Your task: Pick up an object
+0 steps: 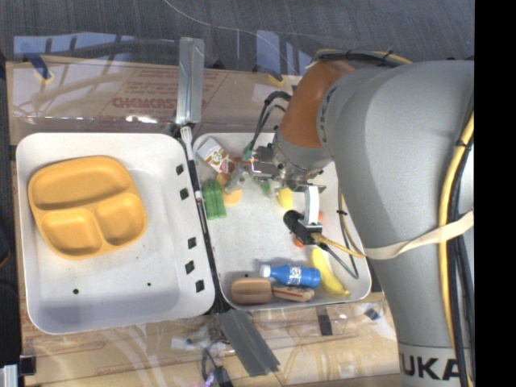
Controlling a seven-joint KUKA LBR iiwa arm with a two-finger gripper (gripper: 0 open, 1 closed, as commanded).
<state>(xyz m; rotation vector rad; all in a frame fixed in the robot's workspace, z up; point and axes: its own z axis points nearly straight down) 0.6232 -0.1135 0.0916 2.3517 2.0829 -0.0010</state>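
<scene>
My gripper (255, 166) is low over the far part of the right bin (242, 244), under the grey arm with its orange band. Just left of it lie a white and brown packet (211, 153), a green block (214, 201) and a small orange piece (233, 198). A small yellow object (284, 196) sits just right of the gripper. Along the bin's near wall lie a blue bottle (295, 276), a brown wooden brush (251, 290) and a banana (330, 269). The view does not show anything held.
The left bin (105, 289) holds a yellow divided plate (85, 204) in its far left part. A divider wall (200, 216) with black clips separates the two bins. The arm's body covers the right bin's right side.
</scene>
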